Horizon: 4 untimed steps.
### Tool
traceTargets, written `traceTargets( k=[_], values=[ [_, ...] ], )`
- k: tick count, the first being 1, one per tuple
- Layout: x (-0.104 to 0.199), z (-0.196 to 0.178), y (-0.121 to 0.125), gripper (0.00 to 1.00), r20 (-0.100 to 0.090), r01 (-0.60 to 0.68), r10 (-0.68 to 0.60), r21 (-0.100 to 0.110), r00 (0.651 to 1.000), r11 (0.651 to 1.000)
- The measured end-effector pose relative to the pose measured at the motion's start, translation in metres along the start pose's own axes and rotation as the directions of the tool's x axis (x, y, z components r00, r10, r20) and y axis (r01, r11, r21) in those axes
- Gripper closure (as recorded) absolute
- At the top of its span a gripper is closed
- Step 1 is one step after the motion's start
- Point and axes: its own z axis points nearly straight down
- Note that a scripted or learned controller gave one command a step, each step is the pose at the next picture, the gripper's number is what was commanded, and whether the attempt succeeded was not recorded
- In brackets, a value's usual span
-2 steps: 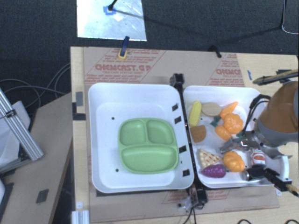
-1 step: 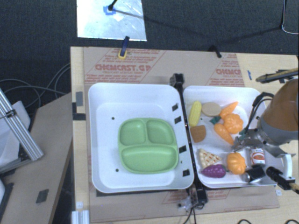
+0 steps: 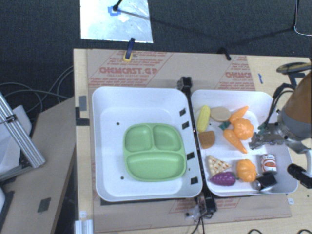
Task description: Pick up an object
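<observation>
The things I could take all lie in the right bin [image 3: 230, 94]. Nearest to my gripper [image 3: 258, 140] is a round orange fruit [image 3: 243, 128], just at its 10 o'clock, and a carrot [image 3: 233, 140] lies slanted at the gripper's 9 o'clock, touching the underside of that fruit. Whether my grip is wide or narrow I cannot tell from this slant, and I see nothing held in it. At the gripper's 5 o'clock a small can [image 3: 268, 163] with a red label stands upright, and at the can's 6 o'clock a black object [image 3: 265, 181] lies against the bin's near wall. A second orange fruit [image 3: 246, 170] sits at the can's 9 o'clock, with a purple piece [image 3: 224, 179] and a pizza slice [image 3: 218, 165] further towards 9 o'clock from it. Up at the bin's 10 o'clock corner lie a yellow corn cob [image 3: 203, 117] and a tan disc [image 3: 220, 113], side by side, with a brown chunk [image 3: 206, 139] at the cob's 6 o'clock. Another orange piece [image 3: 239, 113] lies at the disc's 3 o'clock. The left bin [image 3: 141, 93] adjoins at 9 o'clock and holds a green divided plate [image 3: 155, 151]. Both bins rest on a cardboard-covered surface [image 3: 141, 71].
</observation>
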Motion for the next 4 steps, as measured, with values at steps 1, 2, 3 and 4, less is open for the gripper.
traceTargets(
  k=[1, 2, 3, 4],
  values=[
    [0.007, -0.052, 0.009, 1.0, 0.0, 0.001, -0.001, 0.0, 1.0, 1.0],
    [0.007, -0.078, 0.01, 1.0, -0.001, 0.001, -0.001, 0.002, 1.0, 1.0],
    [0.054, -0.087, 0.029, 1.0, -0.003, 0.005, -0.005, 0.002, 1.0, 1.0],
    [0.103, -0.075, 0.044, 1.0, -0.003, 0.004, -0.004, 0.004, 1.0, 1.0]
  ],
)
